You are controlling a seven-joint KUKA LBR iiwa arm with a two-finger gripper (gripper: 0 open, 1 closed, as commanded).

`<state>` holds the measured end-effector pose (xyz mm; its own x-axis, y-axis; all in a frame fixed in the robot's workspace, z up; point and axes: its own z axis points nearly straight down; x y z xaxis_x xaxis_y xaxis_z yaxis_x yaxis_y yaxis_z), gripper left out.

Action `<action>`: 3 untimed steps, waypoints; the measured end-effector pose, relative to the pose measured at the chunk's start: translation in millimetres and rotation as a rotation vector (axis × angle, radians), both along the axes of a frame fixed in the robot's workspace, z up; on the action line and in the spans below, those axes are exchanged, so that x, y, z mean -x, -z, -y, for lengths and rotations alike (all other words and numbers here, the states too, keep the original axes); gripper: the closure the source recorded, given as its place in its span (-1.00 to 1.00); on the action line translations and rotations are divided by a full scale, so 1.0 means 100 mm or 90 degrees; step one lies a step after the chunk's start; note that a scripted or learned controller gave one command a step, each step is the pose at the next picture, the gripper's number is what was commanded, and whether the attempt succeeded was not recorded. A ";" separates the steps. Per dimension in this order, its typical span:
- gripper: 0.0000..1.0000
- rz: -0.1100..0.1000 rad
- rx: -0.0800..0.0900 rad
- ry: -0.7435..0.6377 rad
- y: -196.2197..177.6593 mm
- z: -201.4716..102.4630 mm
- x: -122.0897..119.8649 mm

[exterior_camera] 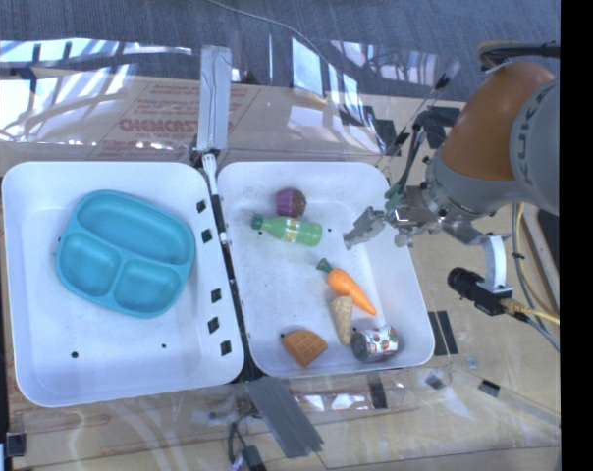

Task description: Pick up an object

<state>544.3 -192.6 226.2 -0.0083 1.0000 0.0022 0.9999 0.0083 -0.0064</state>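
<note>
Stock as I read it from the remote desk. Item one: gripper [360,231], hanging over the upper right part of the right-hand bin [400,263]; whether its jaws are released or clenched I cannot tell from this slanted view, and I see nothing carried. Item two: green bottle [289,230], lying on its side just beyond the jaws, toward the divider between the bins. Item three: purple bulb, perhaps an onion or a fig [291,201], just past the bottle and a little further up the bin. Item four: toy carrot [350,283], below the jaws and closest to them. Item five: ice-cream cone [343,318], further below, touching or nearly touching a small crushed can [377,343]. Item six: orange waffle-like wedge [304,345], furthest below, off toward the divider. Item seven: blue sectioned plate [126,253], well away from the jaws in the left-hand bin [22,292]. Step in hand, by my judgement: approach, no pick made yet. The next move calls for choosing a target, likely the carrot or the bottle, centring over it, aligning across its narrow width and descending.
</note>
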 end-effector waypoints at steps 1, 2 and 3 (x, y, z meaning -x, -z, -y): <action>-1.00 -0.004 -0.001 0.000 1.02 0.16 -0.03; -1.00 0.003 0.001 0.000 1.34 -0.03 -0.01; 1.00 0.001 0.001 -0.003 1.25 -0.02 -0.01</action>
